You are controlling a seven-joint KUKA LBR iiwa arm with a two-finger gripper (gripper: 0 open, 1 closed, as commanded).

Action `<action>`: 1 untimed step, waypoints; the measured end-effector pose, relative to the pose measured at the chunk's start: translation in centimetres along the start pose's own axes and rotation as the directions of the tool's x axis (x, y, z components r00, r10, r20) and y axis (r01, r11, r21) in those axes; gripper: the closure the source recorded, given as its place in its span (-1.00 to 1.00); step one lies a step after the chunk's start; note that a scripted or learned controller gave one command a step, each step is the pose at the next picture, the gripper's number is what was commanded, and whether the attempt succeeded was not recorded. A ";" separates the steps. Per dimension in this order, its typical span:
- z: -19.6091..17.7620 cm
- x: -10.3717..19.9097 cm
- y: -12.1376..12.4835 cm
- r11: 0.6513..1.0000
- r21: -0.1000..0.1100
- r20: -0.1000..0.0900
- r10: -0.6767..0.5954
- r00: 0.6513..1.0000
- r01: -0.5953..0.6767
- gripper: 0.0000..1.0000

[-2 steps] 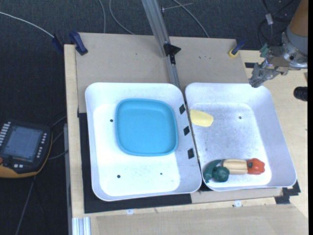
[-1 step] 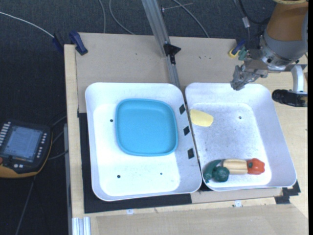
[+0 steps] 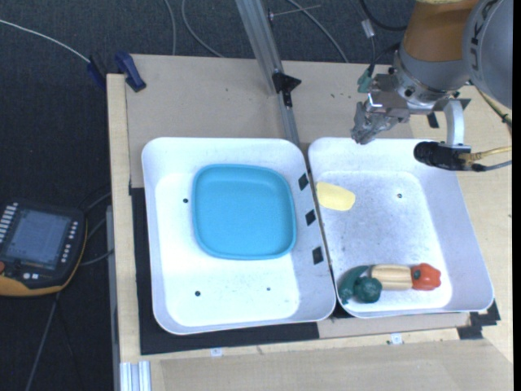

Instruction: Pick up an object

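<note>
Objects for picking, four in number, all lying in the right bin (image 3: 456, 210): a pale yellow piece (image 3: 335, 196) close to that bin's left wall, well apart from the others; and, along the bin's near wall, a row of three touching pieces, a dark green rounded item (image 3: 361, 287) at the left, a tan cylindrical item (image 3: 391, 277) lying flat in the middle, and a red item (image 3: 425, 276) at the right end. Hand (image 3: 368, 130): grey metal, carried on a grey arm (image 3: 493, 23) with an orange band, poised over the far rim of the right bin, pointing down and toward the bin's left; nothing is seen between its fingers, and whether they are spread or closed cannot be told at this size. It stands well apart from the yellow piece and farther still from the row of three. Black cylindrical fitting (image 3: 440, 154): just right of the hand, over the bin's far right corner. Left bin (image 3: 163, 218): white, touching the right bin's left wall, holding a blue square plate (image 3: 243, 211) with rounded corners. Table (image 3: 203, 96): pale wood, bearing both bins. Metal pole (image 3: 260, 31): rises slantwise from the table beyond the bins. Handheld control pendant (image 3: 37, 247): on the dark floor left of the table.
</note>
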State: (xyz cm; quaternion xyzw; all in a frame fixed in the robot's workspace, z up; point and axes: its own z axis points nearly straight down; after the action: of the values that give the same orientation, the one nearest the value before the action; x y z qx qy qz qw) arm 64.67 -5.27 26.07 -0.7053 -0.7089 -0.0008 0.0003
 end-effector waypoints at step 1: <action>1.2 5.7 -0.1 1.000 0.001 0.000 0.000 1.000 0.000 1.00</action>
State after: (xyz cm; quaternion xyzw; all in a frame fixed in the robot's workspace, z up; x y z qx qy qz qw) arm 64.55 0.41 24.92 -0.7053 -0.7089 -0.0003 0.0007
